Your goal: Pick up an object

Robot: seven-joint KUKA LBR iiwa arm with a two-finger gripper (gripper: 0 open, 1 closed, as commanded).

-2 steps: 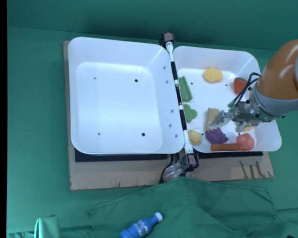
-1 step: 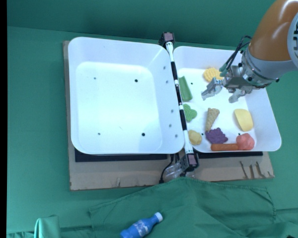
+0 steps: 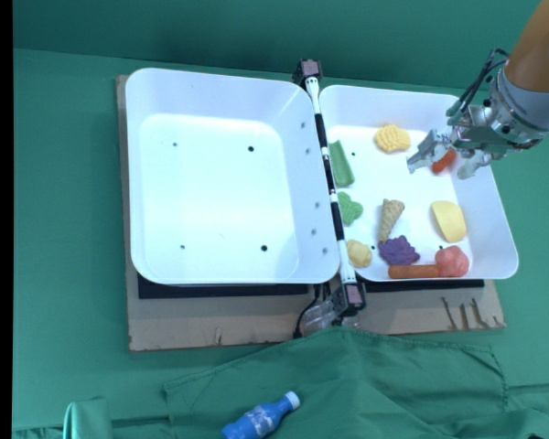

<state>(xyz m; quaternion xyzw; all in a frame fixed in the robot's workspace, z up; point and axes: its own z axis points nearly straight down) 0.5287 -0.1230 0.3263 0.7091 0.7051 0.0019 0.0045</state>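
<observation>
Right now a small orange-red toy (image 3: 444, 160) is sitting between the fingers of the hand (image 3: 446, 160), over the far side of the right bin (image 3: 503, 222). The fingers are closing on it. Other toys are lying in that bin: a yellow bumpy one (image 3: 392, 138), a green stick (image 3: 339, 163), a green leafy one (image 3: 349, 208), an ice cream cone (image 3: 390, 218), purple grapes (image 3: 399, 250) and a yellow lemon piece (image 3: 448, 220). A blue bottle (image 3: 260, 417) is lying on the green cloth on the counter (image 3: 64, 199).
</observation>
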